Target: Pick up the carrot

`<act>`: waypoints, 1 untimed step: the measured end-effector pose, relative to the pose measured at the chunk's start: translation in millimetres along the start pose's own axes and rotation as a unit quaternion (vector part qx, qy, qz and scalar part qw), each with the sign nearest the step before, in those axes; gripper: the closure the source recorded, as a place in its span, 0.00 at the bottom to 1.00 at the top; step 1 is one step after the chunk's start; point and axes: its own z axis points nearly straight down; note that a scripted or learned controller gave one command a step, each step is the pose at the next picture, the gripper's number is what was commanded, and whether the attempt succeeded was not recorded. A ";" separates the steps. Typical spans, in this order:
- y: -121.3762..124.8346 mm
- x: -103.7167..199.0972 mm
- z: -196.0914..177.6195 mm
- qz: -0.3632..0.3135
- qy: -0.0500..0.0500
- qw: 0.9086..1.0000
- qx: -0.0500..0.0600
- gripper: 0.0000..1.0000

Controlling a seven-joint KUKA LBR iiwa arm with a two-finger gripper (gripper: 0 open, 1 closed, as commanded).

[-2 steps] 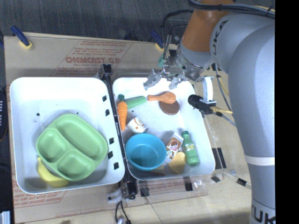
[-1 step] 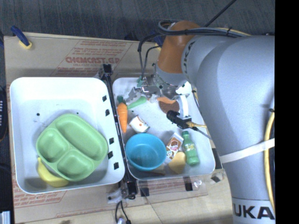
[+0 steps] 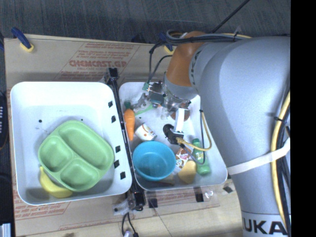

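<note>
At the near edge of the right bin (image 3: pixel 213 177) sit a blue bowl (image 3: pixel 154 161), a yellowish lump (image 3: pixel 187 172) and a small green toy (image 3: pixel 202 169), crowded together against the front wall. Just beyond the bowl lies a small white cup-like piece (image 3: pixel 144 131), and beside it, along the bin's left wall, rests the carrot (image 3: pixel 129 123), orange, lying lengthwise on the white floor with its green top pointing away. Nothing is touching the carrot; it sits apart from the gripper (image 3: pixel 170 106), which hangs over the far middle of the same bin, to the carrot's right and a little farther back. Whether the gripper is open or closed I cannot tell, as the wrist and cabling hide that part. Across the divider, the left bin (image 3: pixel 19 132) holds a green divided plate (image 3: pixel 76 154) resting on something yellow (image 3: pixel 52 185).

Judged from this, the pick is not yet made: the arm is over the correct bin, but the shift toward the carrot, the descent, the grasp and the lift all remain.
</note>
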 end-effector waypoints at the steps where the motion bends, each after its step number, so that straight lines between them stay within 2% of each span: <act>1: -26.4 84.0 -98.6 -0.103 -0.001 0.995 0.000 0.00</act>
